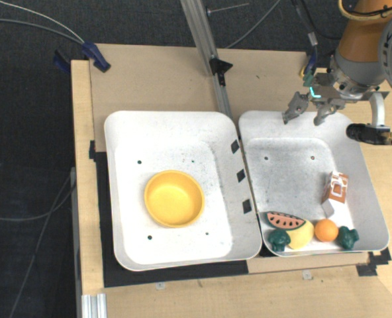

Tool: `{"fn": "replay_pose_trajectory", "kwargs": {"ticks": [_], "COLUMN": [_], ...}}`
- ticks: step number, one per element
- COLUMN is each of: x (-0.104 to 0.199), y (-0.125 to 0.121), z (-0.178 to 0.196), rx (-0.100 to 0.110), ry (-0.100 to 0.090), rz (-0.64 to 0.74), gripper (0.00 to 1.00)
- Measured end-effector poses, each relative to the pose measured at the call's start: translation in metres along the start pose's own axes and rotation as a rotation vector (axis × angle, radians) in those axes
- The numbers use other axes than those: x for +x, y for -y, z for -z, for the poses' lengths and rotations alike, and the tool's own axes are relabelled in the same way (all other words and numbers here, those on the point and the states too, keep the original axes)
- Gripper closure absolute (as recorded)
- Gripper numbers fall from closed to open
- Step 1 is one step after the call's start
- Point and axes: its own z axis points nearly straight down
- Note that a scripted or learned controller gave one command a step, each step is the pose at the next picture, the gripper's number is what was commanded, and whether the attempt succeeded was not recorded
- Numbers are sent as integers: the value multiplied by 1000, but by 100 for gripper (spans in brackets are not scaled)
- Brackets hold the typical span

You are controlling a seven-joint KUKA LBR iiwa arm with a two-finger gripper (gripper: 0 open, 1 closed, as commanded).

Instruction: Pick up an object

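Grey arm (371, 42) with a fat orange band, a small blue-green light at the wrist, black cable beside it, two dark grey fingers (293, 107) on the gripper (307, 111)

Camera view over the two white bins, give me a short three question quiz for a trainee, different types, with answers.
1. True or false: the round yellow plastic bowl sits in the left white bin.
2. Which lies nearest the orange ball? A) the yellow bowl B) the green broccoli toy C) the blue clamp
3. Fill in: the open gripper hangs over the far edge of the ____ white bin.

Key: 1 true; 2 B; 3 right.
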Motion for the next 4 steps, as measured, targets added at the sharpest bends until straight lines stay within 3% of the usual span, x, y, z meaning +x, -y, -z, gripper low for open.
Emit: {"fn": "replay_pose_trajectory", "kwargs": {"ticks": [1, 3, 4], "x": [0, 3, 4], "y": [-2, 6, 4], "z": [4, -109, -92], "rx": [-8, -1, -9], "ry": [1, 1, 1], "rz": [1, 1, 1], "gripper": [0, 0, 100]}}
